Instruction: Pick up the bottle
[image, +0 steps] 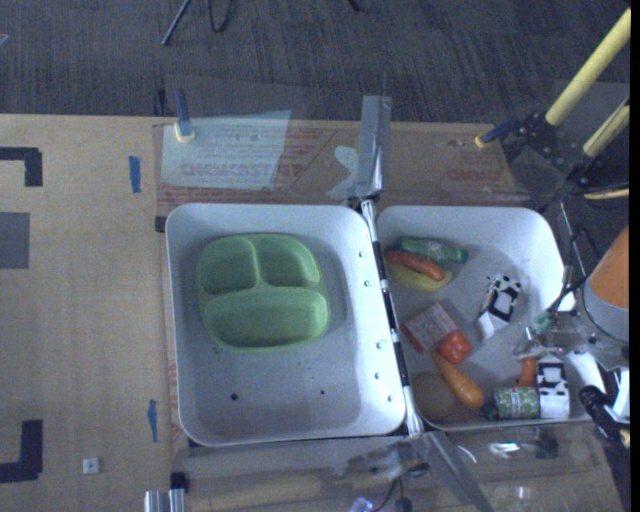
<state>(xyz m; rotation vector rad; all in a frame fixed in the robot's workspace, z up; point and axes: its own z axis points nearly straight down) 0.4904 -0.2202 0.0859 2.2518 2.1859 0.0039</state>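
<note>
The pincer (548, 343) hangs at the right side of the right bin (533, 226), below the arm's orange band (612, 285); its metal parts are small and blurred, so I cannot tell how it is set or whether anything sits in it. Just below the pincer, at the bin's near right corner, lies a black-and-white carton (551, 385), and touching that carton's left end lies the bottle (515, 403), green-labelled and on its side against the near wall. An orange piece (528, 371) shows just under the pincer, between it and the bottle. Left of the pincer and a little above stands a second black-and-white carton (502, 297). Further left lie a red tomato-like toy (454, 346), a small pink-and-white packet (431, 325) and, below them, a toy carrot (460, 381) lying at a slant. Well up and left of the pincer, near the bin's far wall, a red-orange sausage-like toy (415, 264) rests on a yellow piece beside a green one (436, 249). Far left of the pincer, in the left bin (290, 400), sits a green divided plate (263, 290). Both bins rest on the table (80, 300)
</note>
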